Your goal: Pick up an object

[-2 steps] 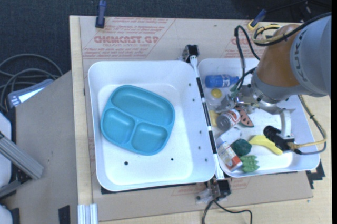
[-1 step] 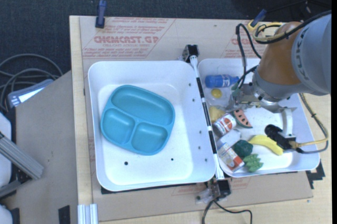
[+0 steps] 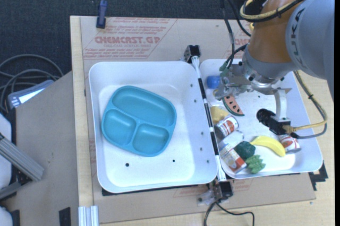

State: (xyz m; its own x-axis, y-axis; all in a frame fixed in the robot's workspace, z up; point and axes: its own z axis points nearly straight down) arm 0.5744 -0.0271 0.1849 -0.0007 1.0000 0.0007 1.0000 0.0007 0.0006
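The tabletop (image 3: pixel 133 42) is a flat pale board with red printed lettering, carrying two shallow white plastic bins with rounded corners side by side. The left bin (image 3: pixel 109 161) holds a smooth turquoise divided plate (image 3: pixel 138 120) with three soft-edged compartments. From 2 o'clock the arm (image 3: pixel 300 23) reaches in, a matte grey cylinder with a glossy orange band, ending over the right bin (image 3: pixel 303 158) at the gripper (image 3: pixel 237 84); whether the jaws stand wide or narrow cannot be told from this slant, and nothing shows between them. The small things lie crowded in the right bin. A curved yellow banana (image 3: pixel 270 145) rests toward 4 o'clock in that bin, just beside a small red and white can (image 3: pixel 289 142). A watermelon slice (image 3: pixel 234 104), red with a green rind, lies just below the gripper. Toward 7 o'clock sit a red-labelled can (image 3: pixel 228 126), a dark green lump (image 3: pixel 246 149) and a knobbly light green piece (image 3: pixel 255 164). A small blue round thing (image 3: pixel 213 81) lies at 10 o'clock near the dividing wall.
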